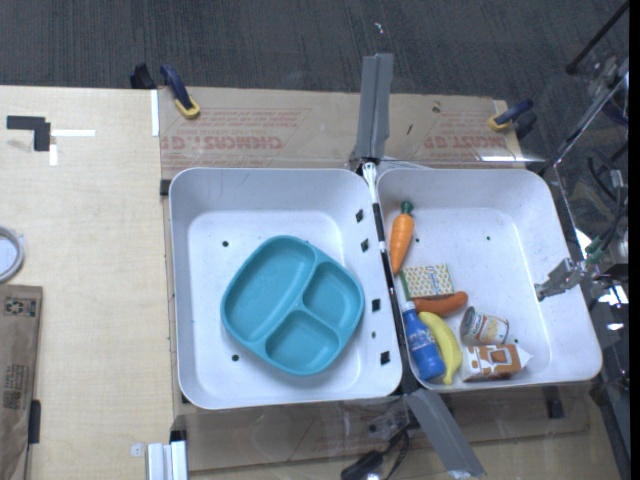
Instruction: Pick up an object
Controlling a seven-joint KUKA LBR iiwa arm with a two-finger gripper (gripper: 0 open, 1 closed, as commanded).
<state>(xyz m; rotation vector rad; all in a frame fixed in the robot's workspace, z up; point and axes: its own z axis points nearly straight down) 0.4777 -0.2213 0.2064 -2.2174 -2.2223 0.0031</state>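
Right bin [520, 203]: toy carrot [401, 236], orange with green top, by left wall; below it patterned box [427, 279], sausage [438, 305], banana [442, 340], blue bottle [422, 344], can [484, 325], carton [494, 361], clustered. Left bin [200, 208]: blue divided plate [292, 305]. Tool state: cannot tell; possibly at far right edge.

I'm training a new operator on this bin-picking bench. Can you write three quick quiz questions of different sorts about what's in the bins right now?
1. True or false: the blue divided plate lies in the left bin.
2. Multiple choice: what lies right beside the blue bottle in the right bin? A) carrot B) banana C) small can
3. Short answer: which item sits highest in the camera view among those in the right bin?

Key:
1. True.
2. B, the banana lies against the bottle.
3. The carrot, near the divider between the bins.
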